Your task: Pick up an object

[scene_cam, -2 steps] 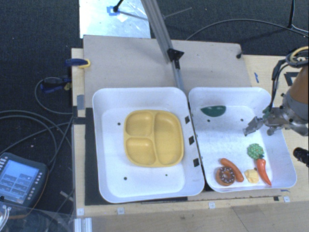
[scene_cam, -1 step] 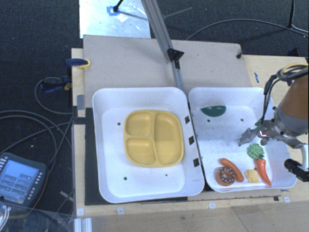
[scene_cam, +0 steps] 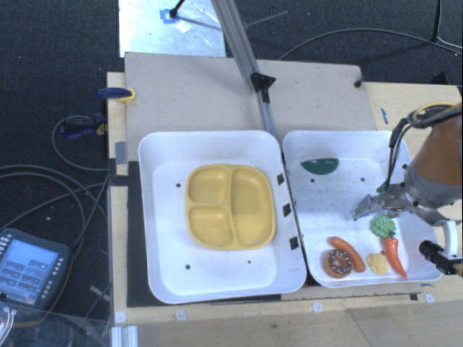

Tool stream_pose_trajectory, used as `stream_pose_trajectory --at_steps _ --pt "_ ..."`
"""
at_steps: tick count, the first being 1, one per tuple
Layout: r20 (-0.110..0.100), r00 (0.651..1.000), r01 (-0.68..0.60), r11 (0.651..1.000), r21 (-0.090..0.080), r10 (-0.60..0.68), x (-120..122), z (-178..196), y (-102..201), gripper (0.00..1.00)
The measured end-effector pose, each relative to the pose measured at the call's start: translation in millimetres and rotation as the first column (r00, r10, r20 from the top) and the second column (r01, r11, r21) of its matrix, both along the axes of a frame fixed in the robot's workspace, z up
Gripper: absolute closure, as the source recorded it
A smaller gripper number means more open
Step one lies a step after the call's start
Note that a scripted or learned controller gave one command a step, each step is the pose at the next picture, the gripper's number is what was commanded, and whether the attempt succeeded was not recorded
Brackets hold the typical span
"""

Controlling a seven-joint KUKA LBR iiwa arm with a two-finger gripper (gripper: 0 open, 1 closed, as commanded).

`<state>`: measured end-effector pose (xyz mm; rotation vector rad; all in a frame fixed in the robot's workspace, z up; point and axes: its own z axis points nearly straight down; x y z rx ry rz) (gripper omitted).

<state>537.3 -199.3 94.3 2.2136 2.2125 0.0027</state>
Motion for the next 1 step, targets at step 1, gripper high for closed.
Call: stream_pose_trajectory --at_steps 1 --pt "-0.004 1.000 0.000 1.000 0.005 0.000 -1.2 7.7 2.1 1.00"
